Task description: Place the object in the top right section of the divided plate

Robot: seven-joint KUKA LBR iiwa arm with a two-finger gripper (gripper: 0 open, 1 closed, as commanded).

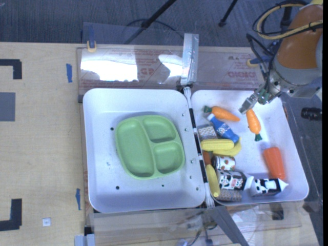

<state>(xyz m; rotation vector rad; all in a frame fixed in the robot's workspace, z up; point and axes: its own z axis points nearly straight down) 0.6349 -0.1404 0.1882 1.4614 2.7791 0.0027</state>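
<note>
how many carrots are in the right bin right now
2 with green tops: one carrot near the bin's top left, and a second carrot to its right, just below the gripper. A plain orange piece lower right may be another. The cluttered pile could hide more.

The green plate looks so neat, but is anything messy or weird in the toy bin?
The green plate sits flat in the left bin. In the right bin, toy food is jumbled against the divider, the corn lying across other pieces. Nothing looks spilled or broken.
</note>
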